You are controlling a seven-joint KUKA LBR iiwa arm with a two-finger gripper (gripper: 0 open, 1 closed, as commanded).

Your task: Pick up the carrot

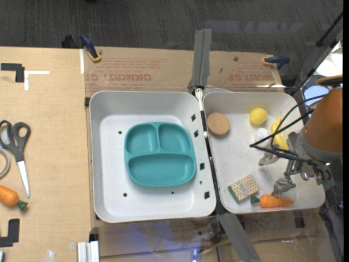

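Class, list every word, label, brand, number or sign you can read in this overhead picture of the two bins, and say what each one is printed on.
"CHEMCAS"-like red lettering, seen upside down and mirrored, on the flat brown cardboard sheet behind the left white bin: too blurred to read with certainty.
More red lettering on the brown cardboard behind the right white bin: too blurred to read.
Nothing else bears readable text.

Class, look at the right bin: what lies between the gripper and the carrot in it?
Nothing: in the camera view the gripper hangs just above the carrot, with bare floor of the right bin between.
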